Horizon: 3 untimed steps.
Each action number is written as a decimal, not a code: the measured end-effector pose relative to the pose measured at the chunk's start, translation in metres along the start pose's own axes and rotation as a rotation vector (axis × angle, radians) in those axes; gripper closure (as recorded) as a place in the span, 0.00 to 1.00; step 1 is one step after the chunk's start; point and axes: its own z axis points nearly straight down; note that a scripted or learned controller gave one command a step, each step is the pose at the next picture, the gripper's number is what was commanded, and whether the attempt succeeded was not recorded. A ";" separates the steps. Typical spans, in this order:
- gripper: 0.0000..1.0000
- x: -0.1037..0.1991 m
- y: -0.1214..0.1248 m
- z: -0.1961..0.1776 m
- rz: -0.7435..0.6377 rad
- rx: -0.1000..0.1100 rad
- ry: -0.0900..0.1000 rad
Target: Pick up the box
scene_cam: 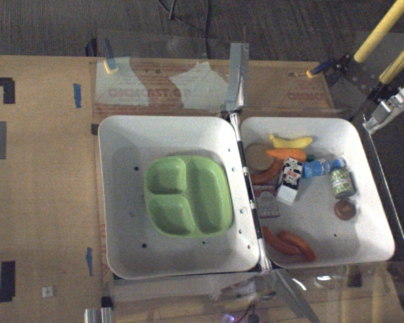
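Observation:
The box [291, 179] is small and white with black and red print. It lies in the right bin [370, 244], left of the bin's middle. Its upper end touches a blue bottle [323, 167] and sits just below an orange carrot [285, 155]. Its left side is close to a reddish-brown sausage [266, 174]. The box's top face is uncovered.
The right bin also holds a yellow banana [291, 140], a brown disc [258, 156], a green can [341, 183], a small brown round piece [345, 210], a grey patterned piece [268, 206] and red sausages [291, 243]. A green divided plate [188, 195] lies in the left bin [121, 247]. Yellow-handled clamps [384, 25] stand at the top right.

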 end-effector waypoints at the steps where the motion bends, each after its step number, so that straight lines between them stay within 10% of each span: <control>1: 0.00 0.000 0.000 0.000 -0.001 0.000 0.000; 2: 0.00 0.059 0.025 0.096 0.229 0.019 0.014; 3: 1.00 0.056 0.025 0.086 0.234 0.016 0.013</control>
